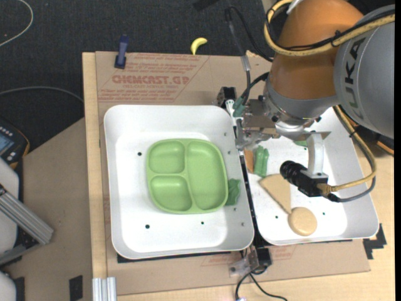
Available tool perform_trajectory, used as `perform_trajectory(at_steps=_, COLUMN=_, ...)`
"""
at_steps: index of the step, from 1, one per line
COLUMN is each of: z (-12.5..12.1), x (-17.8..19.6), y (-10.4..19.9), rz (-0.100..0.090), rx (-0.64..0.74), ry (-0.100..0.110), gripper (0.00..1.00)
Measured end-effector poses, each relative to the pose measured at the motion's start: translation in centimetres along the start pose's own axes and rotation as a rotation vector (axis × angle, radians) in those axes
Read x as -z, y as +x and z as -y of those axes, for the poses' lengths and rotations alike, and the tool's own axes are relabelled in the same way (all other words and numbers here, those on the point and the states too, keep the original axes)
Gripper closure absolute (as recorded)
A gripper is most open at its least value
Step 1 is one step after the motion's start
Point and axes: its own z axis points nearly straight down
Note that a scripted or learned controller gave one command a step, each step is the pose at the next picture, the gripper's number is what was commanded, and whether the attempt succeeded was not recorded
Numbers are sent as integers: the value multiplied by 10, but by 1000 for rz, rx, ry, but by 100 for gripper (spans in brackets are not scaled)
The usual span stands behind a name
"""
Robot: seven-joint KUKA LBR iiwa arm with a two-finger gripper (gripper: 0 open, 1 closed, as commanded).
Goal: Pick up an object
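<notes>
Green moulded plastic is forming the divided plate (187,175), a smooth three-compartment dish lying flat in the left bin (125,137). In the right bin (351,168), a pale wooden spoon (289,207) is lying slantwise with its round bowl toward the near rim. A small green block (260,161) is sitting by the divider, just beside an orange piece (249,162). The arm (313,49) is reaching in from the right, bending steeply down over the right bin. Its gripper (283,144) is hanging just above the block, and whether it is grasping anything cannot be told.
</notes>
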Motion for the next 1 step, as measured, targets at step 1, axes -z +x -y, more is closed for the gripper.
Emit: perform_trajectory(at_steps=1, z=52, x=79, y=-14, rz=-1, rx=-3, ry=-10, gripper=100)
